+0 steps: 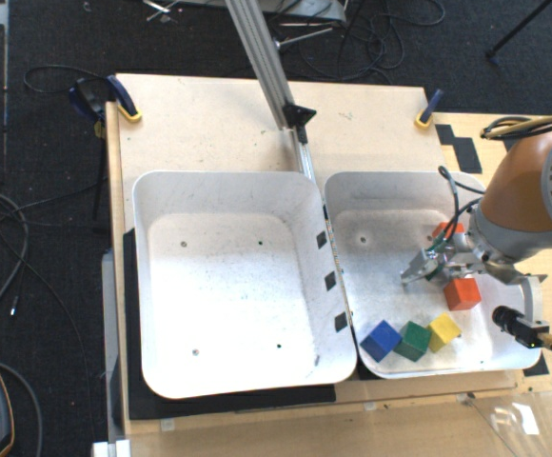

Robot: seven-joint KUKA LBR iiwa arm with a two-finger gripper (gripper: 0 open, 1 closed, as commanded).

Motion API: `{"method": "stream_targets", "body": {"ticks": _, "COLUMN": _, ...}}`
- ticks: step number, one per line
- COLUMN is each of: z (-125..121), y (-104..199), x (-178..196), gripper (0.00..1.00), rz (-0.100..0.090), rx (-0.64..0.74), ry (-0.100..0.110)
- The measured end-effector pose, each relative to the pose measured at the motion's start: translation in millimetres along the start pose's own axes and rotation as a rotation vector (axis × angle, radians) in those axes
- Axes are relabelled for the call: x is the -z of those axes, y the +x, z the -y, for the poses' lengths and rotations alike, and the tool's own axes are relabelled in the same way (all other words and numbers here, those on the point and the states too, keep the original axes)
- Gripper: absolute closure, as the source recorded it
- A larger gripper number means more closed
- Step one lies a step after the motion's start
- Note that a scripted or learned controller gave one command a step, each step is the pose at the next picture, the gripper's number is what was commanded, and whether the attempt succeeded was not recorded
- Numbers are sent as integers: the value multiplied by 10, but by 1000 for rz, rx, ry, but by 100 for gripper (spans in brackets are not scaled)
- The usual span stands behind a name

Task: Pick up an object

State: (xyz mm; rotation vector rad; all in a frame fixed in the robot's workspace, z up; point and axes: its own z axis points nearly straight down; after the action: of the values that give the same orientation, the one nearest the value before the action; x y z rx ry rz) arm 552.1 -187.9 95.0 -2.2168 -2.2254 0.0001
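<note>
Figure: overhead slant view of my station. The candidate objects all lie in the right bin [352,198]. An orange block [463,293] sits in the bin's right half, just below and to the right of the gripper [419,270], close to it or touching; I cannot tell which. Nearer the bin's front wall, three cubes form a short row that climbs slightly toward the right: a blue cube [382,340], a green cube [414,340] and a yellow cube [444,330], each just beside the next. The orange block lies just above the yellow cube. A small orange-red piece [444,230] shows above the gripper, against the cables at the wrist.

The gripper hangs low over the middle of the right bin, its metallic tip pointing left. I cannot tell whether the jaws are apart or together, and I see nothing clearly between them. The arm [533,193] enters from the right, its orange band over the bin's right rim.

The left bin [152,198] adjoins the right one along a shared edge. Both rest on the pale desk [209,122], with yellow-tipped clamps [122,101] at its far corners. A grey metal rail [262,50] slants down from the top to the bins' junction. Dark floor with cables [29,217] surrounds the desk.
</note>
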Motion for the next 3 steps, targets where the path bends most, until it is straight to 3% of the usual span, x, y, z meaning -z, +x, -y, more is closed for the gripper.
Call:
{"method": "stream_targets", "body": {"ticks": 1, "z": -652, "y": 126, "x": 10, "gripper": 0, "rz": 2, "rx": 2, "ry": -6}}
{"method": "stream_targets", "body": {"ticks": 2, "z": -261, "y": 711, "x": 16, "gripper": 0, "rz": 0, "rx": 2, "ry": -2}}
{"method": "stream_targets", "body": {"ticks": 3, "z": -265, "y": 684, "x": 107, "gripper": 100, "rz": 1, "rx": -4, "ry": -3}}
